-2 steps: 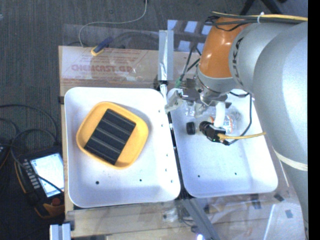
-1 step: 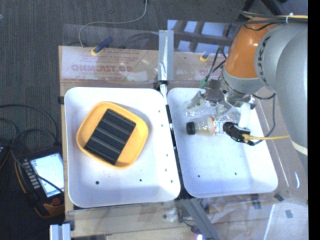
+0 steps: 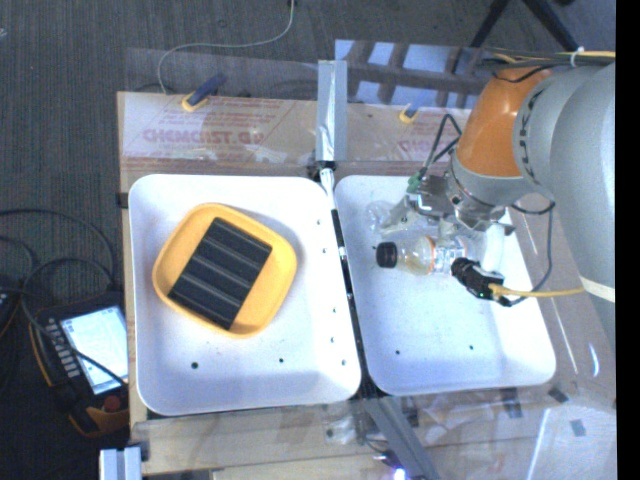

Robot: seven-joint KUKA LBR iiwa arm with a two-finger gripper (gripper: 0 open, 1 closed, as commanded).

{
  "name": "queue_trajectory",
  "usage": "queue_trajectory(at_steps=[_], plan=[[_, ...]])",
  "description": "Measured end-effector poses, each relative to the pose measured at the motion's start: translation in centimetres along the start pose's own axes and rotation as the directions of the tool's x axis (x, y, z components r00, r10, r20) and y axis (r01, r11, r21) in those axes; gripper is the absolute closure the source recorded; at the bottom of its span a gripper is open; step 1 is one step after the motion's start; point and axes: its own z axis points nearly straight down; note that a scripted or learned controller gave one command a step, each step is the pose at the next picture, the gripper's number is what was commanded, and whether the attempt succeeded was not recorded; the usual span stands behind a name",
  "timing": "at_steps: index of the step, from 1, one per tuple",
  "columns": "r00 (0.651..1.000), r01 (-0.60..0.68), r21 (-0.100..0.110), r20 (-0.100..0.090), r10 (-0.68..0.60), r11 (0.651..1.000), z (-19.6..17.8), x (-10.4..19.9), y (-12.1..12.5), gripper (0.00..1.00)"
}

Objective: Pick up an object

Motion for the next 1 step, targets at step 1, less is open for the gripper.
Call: queue_trajectory(at_steps=[1], plan=[[0.996, -0.084, -0.017, -0.004, 0.084, 0.996, 0.75, -0.31, -0.5, 0.0]])
